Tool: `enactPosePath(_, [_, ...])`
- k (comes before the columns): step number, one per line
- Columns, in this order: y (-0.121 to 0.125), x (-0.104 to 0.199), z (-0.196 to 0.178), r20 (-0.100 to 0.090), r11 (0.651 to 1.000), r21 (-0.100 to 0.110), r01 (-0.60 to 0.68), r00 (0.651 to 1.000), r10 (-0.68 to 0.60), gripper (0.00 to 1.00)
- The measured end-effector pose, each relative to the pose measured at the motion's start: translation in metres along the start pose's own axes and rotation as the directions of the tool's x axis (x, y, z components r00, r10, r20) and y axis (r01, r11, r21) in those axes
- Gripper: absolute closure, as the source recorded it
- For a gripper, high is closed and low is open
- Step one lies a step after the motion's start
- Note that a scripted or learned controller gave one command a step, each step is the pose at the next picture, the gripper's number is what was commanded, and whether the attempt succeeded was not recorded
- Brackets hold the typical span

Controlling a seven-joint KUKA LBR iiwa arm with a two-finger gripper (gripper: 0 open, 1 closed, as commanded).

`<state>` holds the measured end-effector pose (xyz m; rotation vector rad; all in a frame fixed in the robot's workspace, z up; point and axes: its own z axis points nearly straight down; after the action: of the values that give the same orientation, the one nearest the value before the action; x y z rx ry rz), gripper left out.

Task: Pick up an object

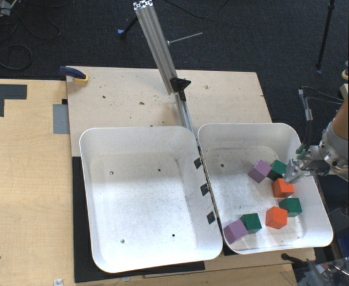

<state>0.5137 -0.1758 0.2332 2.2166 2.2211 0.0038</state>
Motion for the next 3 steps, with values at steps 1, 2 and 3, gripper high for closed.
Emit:
enactPosePath(1, [0.001,-0.001,-0.04,0.0,1.0,0.002,0.0,1.0,0.0,1.0])
enactPosePath(2, [0.013,0.047,-0.023,-0.003,1.0,0.008,0.002,1.0,-0.002,1.0])
enactPosePath(3, [0.017,0.104,-0.02,-0.004,1.0,0.008,0.003,1.0,-0.003,1.0])
